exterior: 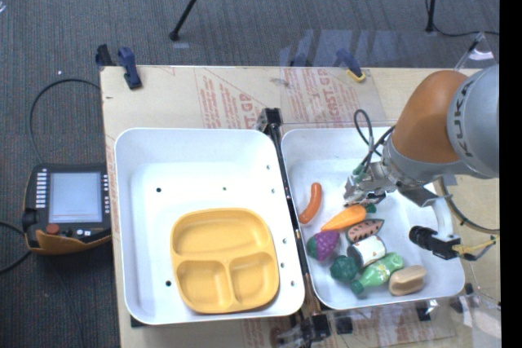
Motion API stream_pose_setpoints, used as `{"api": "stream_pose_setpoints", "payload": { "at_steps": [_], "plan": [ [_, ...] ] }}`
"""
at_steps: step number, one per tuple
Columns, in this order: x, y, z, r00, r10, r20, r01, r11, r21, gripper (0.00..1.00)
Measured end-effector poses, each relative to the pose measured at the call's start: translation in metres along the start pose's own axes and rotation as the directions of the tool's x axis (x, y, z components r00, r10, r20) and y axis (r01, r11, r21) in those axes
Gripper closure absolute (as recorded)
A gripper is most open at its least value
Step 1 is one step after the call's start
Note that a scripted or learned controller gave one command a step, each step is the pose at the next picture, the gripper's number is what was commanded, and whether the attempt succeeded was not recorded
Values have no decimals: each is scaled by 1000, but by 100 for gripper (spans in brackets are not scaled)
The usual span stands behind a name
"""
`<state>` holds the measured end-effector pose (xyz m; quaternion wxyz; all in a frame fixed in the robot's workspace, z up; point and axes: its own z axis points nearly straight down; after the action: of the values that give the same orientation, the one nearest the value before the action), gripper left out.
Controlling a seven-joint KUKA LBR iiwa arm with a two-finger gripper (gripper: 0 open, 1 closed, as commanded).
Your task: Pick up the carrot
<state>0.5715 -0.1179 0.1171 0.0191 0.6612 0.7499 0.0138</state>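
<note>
The orange carrot (343,218) lies in the right bin (326,147), slanting up to the right, with its green top near the gripper. My gripper (364,188) hangs just above the carrot's thick end, at the end of the grey arm with the orange band (432,118). I cannot see how its tips stand against the carrot.
Around the carrot lie a sausage (310,202), purple grapes (325,244), a sushi roll (364,231), broccoli (343,268), a green vegetable (379,270) and a bread roll (407,279). The left bin (147,175) holds a yellow divided plate (224,259). A pendant (69,204) lies on the floor at left.
</note>
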Motion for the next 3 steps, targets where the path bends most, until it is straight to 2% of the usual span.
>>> {"api": "stream_pose_setpoints", "payload": {
  "at_steps": [1, 2, 3],
  "plan": [
    [0, -60, 12, 998, -61, -2, 61, 998, 24, 100],
    [42, -75, 27, 990, 142, -8, -142, 988, 54, 100],
    [12, 21, 31, 910, 414, 9, -414, 909, 51, 100]
  ]
}}
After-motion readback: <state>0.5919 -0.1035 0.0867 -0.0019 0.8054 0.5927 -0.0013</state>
